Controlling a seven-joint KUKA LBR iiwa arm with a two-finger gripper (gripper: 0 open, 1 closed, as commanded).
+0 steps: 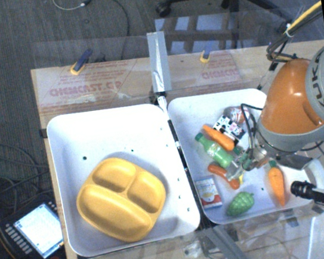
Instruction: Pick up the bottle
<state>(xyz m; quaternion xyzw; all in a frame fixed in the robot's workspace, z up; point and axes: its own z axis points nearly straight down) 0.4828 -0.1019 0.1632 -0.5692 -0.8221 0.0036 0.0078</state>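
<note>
Bottle (214, 150) (green, lying) just left of gripper (244, 163)

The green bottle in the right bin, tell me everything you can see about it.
The bottle is translucent green, plastic by its look, with a paler cap end toward the upper left. It lies on its side, slanting from upper left to lower right, in the middle of the right bin. An orange carrot-like piece lies across its upper side. The gripper is at its lower end; whether it grips the bottle cannot be told.

One fixed overhead camera looks down aslant on both bins (62, 147)
</note>
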